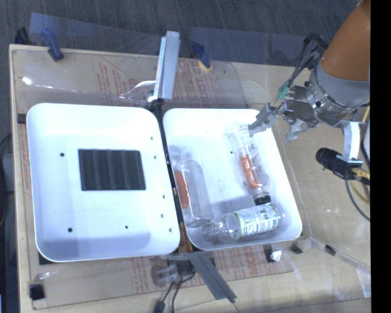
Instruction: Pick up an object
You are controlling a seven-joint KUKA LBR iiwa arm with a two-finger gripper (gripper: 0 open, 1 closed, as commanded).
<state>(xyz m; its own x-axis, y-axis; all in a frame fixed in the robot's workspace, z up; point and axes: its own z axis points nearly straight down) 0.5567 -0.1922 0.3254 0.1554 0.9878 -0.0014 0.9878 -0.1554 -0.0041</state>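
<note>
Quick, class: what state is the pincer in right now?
Pincer: above the right bin's upper rim, holding nothing visible; open or closed cannot be told.

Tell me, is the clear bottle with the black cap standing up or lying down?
Lying down. The clear plastic bottle with the black cap rests on its side along the right white bin's near wall.

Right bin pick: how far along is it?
Done: nothing lifted yet. Three clear bottles still lie in the right bin: one by the divider, one with an orange insert, one with a green label. In hand: the hand sits above the bin's upper right corner. Left: descend, grasp, lift.
</note>
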